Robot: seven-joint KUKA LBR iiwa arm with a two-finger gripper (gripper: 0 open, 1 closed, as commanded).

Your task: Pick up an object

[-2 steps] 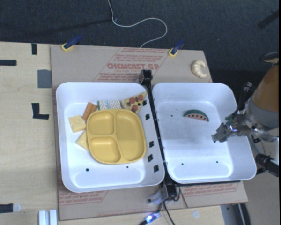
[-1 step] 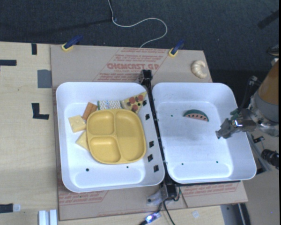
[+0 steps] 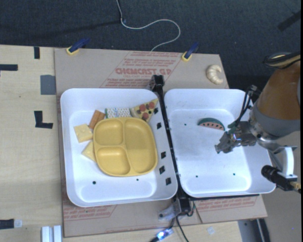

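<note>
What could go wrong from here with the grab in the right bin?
1. The gripper sits below and to the right of the watermelon slice, apart from it; closing here would likely catch nothing.
2. The slice looks flat on the floor of the right bin, so fingers may slide over it.
3. It lies near the bin's back wall, leaving little room for approach.
</note>
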